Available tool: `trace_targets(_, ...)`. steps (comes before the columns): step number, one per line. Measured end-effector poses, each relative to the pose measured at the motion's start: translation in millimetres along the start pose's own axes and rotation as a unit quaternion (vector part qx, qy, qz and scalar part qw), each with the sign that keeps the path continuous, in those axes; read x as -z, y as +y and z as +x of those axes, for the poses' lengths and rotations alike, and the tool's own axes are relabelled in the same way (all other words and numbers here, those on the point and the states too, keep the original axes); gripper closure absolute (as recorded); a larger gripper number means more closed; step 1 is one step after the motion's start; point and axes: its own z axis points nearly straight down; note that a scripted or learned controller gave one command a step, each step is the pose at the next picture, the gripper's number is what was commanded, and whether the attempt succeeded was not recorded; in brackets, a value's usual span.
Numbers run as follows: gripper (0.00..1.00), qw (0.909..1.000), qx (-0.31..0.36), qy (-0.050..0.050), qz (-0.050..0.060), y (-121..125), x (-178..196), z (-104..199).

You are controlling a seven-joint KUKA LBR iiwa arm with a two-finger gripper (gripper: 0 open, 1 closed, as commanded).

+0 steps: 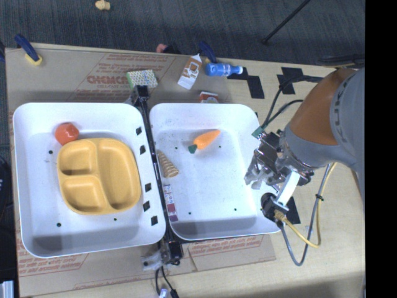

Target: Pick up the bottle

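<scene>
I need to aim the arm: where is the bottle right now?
The blue bottle lies on the bench behind the right bin, outside both bins, just right of a small carton.

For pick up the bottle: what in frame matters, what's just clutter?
Belongs to the job:
- blue bottle, lying on the bench beyond the right bin
- gripper, over the right bin's right edge

Lying about:
- carrot and ridged cone in the right bin
- yellow divided plate and red ball in the left bin
- small carton beside the bottle
</scene>
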Motion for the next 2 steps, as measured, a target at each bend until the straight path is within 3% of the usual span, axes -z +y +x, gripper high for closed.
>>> trace_targets(1,1.0,0.9919,-0.127,0.0,0.001,-24.7,-14.1,28.6)
trace_targets(2,1.0,0.9952,-0.098,0.0,-0.003,18.1,13.8,-21.4)
